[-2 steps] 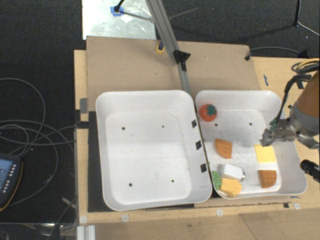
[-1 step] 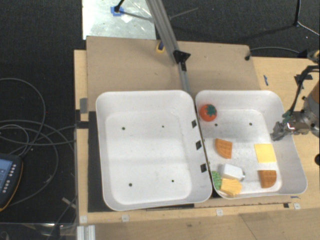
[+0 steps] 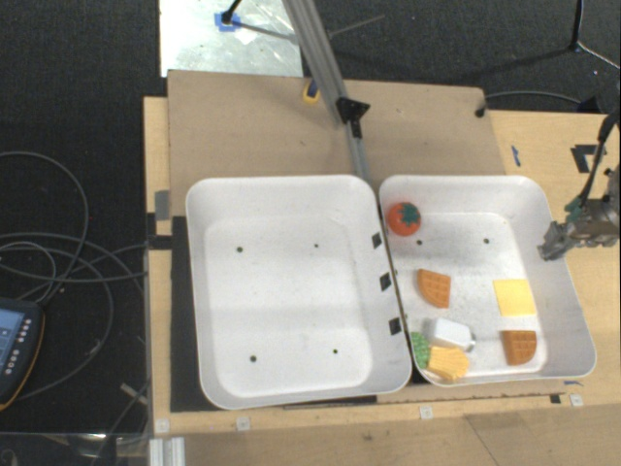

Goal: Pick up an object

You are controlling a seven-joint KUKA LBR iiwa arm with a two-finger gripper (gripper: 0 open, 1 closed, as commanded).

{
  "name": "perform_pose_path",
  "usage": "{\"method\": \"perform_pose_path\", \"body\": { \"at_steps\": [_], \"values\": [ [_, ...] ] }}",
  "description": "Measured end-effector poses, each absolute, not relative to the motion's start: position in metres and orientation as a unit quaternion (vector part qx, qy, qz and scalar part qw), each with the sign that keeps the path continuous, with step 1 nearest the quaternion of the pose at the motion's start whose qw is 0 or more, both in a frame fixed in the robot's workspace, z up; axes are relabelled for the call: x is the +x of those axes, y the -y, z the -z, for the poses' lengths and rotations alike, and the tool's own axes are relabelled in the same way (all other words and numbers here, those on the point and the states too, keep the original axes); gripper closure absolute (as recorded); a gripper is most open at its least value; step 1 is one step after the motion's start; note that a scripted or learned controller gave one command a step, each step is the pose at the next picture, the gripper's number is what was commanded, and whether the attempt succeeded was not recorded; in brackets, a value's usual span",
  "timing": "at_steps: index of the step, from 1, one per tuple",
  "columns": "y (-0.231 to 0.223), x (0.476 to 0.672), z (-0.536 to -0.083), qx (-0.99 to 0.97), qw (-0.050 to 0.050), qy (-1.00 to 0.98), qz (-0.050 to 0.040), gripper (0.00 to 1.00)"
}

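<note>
Hovering at the right rim of the right bin (image 3: 543,202), the gripper (image 3: 561,241) carries nothing visible; whether it is open or closed cannot be told. In that bin lie a red tomato (image 3: 404,217), an orange wedge (image 3: 435,287), a yellow square (image 3: 513,297), an orange piece (image 3: 519,347), and a white block (image 3: 449,334) touching a yellow piece (image 3: 447,362) beside something green (image 3: 419,346).

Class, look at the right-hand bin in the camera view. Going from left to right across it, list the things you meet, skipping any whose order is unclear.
Red tomato → orange waffle piece → yellow square → gripper at the bin's right rim. The white block, green piece, yellow waffle and second orange piece overlap these in position, so they are left out.
</note>
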State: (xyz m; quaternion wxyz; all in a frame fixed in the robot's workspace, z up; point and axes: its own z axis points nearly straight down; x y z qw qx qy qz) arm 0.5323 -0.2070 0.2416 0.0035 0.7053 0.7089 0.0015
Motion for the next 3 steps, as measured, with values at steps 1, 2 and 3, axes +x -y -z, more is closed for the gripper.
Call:
{"method": "perform_pose_path", "body": {
  "at_steps": [1,2,3],
  "values": [
    [0.152,0.546,-0.233,0.703,0.0,-0.711,-0.0016,1.0],
    [0.097,0.571,-0.241,0.703,0.001,-0.711,-0.0022,1.0],
    [0.043,0.584,-0.23,0.703,0.0,-0.711,-0.0014,1.0]
  ]
}}
